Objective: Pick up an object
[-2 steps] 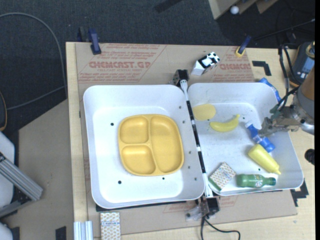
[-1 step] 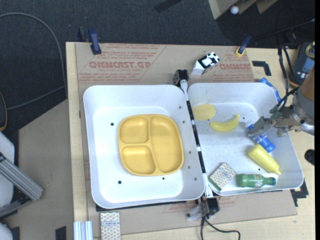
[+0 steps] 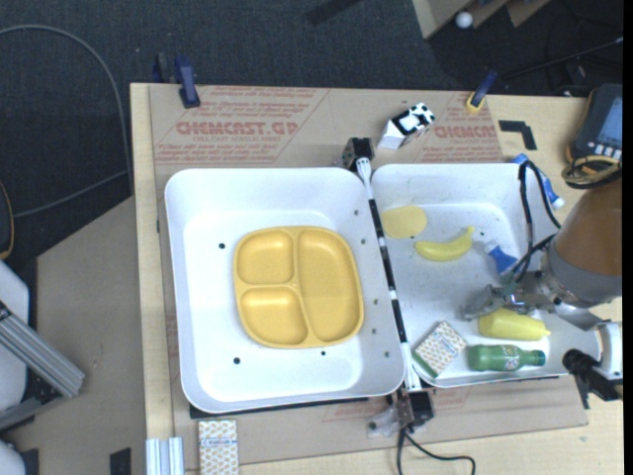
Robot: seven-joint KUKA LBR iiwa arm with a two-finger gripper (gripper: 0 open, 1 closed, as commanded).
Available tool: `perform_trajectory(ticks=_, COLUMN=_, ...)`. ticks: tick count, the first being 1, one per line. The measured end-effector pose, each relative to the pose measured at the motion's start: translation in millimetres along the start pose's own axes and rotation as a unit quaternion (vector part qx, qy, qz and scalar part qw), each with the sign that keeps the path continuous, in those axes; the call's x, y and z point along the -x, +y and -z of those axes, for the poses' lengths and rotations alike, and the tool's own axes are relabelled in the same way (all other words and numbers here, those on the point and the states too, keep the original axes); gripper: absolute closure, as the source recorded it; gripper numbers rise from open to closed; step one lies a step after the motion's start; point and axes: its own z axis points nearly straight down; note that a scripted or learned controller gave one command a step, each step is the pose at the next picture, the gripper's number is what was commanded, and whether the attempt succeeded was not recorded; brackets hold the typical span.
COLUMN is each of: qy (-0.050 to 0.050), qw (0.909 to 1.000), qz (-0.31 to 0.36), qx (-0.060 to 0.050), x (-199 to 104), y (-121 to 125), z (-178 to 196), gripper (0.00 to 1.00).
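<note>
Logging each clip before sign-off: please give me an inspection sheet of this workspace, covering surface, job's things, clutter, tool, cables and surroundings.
Surface: brown cardboard-covered bench bearing a left white bin and a right white bin.
Job's things: right bin holds a yellow banana, pale yellow round piece, yellow bottle, green bottle, patterned small box, blue object.
Clutter: yellow divided plate in left bin.
Tool: tool over the yellow bottle; finger state unclear.
Cables: grey cable on floor.
Surroundings: dark carpet.
</note>
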Motion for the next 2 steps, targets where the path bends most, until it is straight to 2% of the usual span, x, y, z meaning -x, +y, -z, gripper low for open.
perform_trajectory(ticks=1, qy=-0.001, qw=1.0, qz=0.0, qx=0.002, x=0.1, y=0.9, z=10.2, gripper=1.0)
perform_trajectory(ticks=2, qy=0.0, qw=1.0, qz=0.0, qx=0.001, x=0.1, y=0.7, z=10.0, gripper=0.0)
